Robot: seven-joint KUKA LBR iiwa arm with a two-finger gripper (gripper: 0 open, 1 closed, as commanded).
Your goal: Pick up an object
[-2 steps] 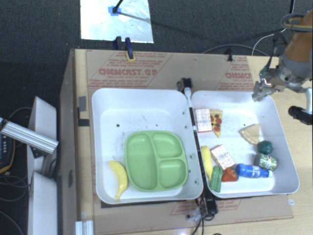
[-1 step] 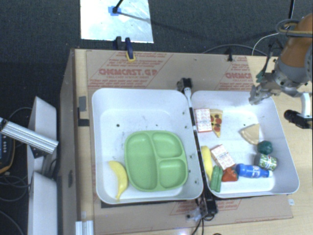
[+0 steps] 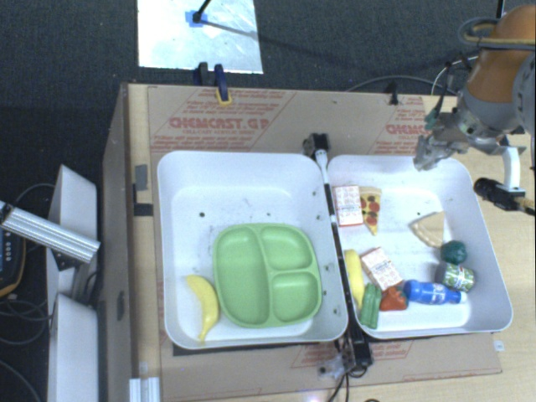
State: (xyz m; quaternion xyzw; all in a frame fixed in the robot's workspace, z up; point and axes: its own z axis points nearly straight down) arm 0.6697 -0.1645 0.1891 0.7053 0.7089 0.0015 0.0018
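Looking down from the fixed camera, you see the gripper (image 3: pixel 427 159) poised over the far right corner of the right bin (image 3: pixel 494 296); whether it is clenched or released cannot be made out. Your candidates lie in that bin: a blue bottle (image 3: pixel 433 292), a green can (image 3: pixel 458 276), a pizza slice (image 3: pixel 370 208). In the left bin (image 3: pixel 172 224) sit a green plate (image 3: pixel 266 275) and a banana (image 3: pixel 203 306).

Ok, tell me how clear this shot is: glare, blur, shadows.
Camera view: soft overall, small items in the right bin lack crisp edges; the gripper is blurry; the white bin walls look bright but not washed out; the green plate reads clearly; shadows are faint.
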